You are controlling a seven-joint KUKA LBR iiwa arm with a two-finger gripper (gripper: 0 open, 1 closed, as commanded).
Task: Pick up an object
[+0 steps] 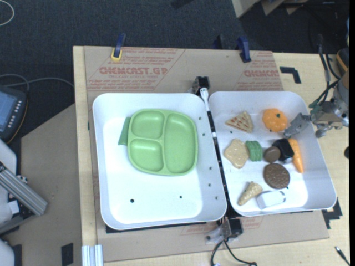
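Note:
My gripper (302,125) hangs over the right edge of the right bin (316,195), just right of an orange pumpkin toy (272,119) and above a black block (284,148) and an orange carrot (298,155). Nothing shows in its grasp. Further left in the same bin lie a waffle-like wedge (240,122), a beige cookie (236,153), a green piece (254,150), a small brown ball (271,154), a round brown cookie (276,176), an ice-cream cone (249,193) and a white piece (272,200).
The left bin (111,148) holds a green divided plate (163,142). Both bins rest on a cardboard sheet (166,65) held by clamps at the back. Cables and a grey fixture sit off the bench at the left.

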